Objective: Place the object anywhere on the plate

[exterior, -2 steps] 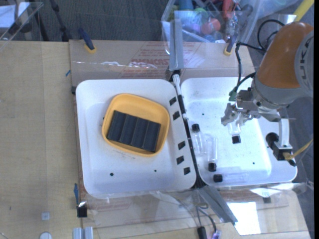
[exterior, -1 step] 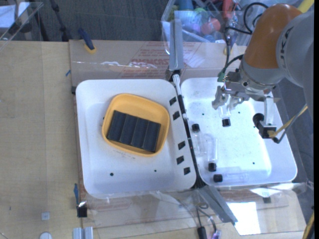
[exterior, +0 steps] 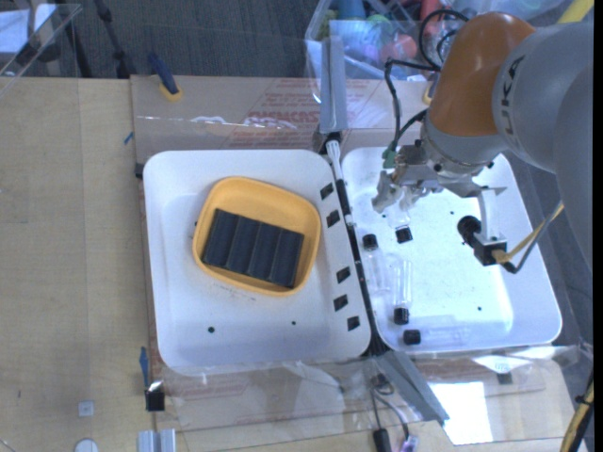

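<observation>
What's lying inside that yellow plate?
A dark ribbed rectangular block lies across the yellow plate, covering most of its floor. Whatever sits beneath the block is hidden.

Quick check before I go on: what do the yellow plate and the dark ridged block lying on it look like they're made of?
The yellow plate looks like moulded plastic: even colour, rounded rim, soft sheen. The dark ridged block lying on it seems matte, perhaps rubber or foam, with parallel grooves and no glare, though plastic can't be ruled out. Both sit in the left bin, which looks like smooth white plastic.
</observation>
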You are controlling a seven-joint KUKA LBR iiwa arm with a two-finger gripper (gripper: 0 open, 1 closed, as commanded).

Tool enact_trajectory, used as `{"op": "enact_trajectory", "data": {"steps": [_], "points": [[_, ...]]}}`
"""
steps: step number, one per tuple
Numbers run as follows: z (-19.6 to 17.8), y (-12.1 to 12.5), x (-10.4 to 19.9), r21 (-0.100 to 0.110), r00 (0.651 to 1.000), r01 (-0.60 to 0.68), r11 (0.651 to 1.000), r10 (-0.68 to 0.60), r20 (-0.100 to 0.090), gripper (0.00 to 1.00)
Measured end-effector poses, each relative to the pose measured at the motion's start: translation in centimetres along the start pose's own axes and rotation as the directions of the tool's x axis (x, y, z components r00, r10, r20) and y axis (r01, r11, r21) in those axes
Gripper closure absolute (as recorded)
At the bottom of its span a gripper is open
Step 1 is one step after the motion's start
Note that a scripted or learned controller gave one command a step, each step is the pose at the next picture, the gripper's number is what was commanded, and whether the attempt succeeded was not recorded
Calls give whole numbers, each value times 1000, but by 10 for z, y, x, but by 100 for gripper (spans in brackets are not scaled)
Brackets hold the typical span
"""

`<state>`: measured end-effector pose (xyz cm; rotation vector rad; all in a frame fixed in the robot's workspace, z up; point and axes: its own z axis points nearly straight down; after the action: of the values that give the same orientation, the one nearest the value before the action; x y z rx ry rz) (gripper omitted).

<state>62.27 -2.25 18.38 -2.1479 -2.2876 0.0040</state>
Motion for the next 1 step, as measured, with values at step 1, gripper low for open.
{"op": "enact_trajectory", "data": {"steps": [1], "points": [[-1,22,24,-6,987,161,987,-161,2,100]]}}
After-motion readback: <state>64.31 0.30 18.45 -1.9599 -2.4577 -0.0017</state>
